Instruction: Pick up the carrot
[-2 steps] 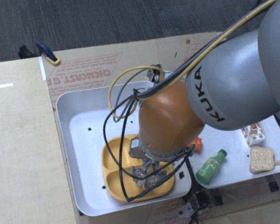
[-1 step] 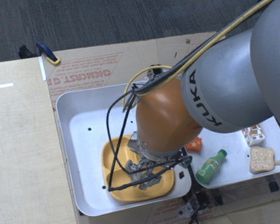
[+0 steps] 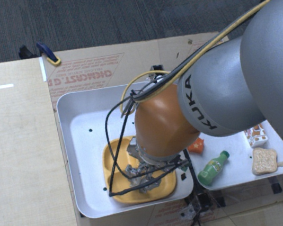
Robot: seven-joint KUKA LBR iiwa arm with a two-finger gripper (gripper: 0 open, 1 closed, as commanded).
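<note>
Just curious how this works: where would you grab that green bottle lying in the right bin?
Probably around the bottle at its wide body, coming down from above and closing across its width. It lies on its side, slanted, cap pointing right, so both long sides look free.

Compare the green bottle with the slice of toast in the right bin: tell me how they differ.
The green bottle is bright green and rounded, with a cap at its upper right end; the slice of toast is tan, flat and squarish. The green bottle lies on its side at a slant near the divider between the bins, while the slice of toast lies flat, farther right. Both rest on the floor of the right bin, apart from each other.
</note>
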